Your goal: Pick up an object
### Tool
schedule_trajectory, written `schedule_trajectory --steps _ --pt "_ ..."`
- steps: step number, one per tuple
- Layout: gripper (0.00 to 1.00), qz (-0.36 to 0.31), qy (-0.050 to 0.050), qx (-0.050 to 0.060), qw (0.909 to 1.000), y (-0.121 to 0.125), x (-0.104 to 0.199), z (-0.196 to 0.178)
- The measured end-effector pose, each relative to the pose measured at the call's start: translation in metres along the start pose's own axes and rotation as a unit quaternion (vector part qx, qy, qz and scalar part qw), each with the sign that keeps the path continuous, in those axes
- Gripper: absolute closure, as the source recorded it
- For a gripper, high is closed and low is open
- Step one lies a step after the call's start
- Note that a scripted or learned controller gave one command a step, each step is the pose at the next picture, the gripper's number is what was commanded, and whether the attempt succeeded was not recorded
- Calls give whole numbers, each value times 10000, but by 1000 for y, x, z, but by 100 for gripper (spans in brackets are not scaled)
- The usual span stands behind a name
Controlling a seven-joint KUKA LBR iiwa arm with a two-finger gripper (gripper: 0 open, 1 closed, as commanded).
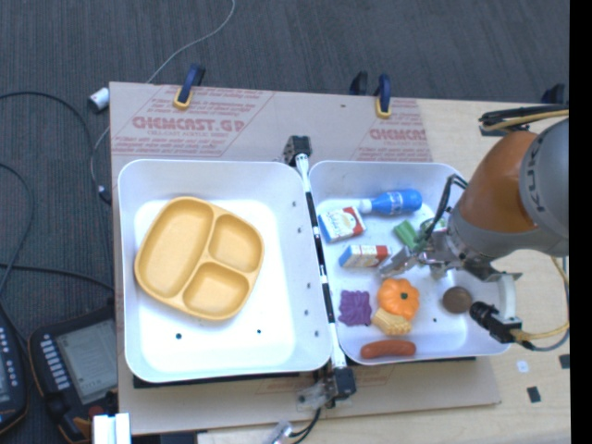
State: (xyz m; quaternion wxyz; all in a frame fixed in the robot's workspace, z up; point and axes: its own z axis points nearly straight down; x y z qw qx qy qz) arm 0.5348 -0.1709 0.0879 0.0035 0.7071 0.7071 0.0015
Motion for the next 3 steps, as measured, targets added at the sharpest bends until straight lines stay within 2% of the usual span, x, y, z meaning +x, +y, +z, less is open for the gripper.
schedule_trajectory --steps 1,2,3 --pt "0 7 -13 -27 10000 -36 33 -1" --pt "100 5 -8 -34 10000 -35 34 -11" --pt "100 -8 12 27 10000 -31 110 -127"
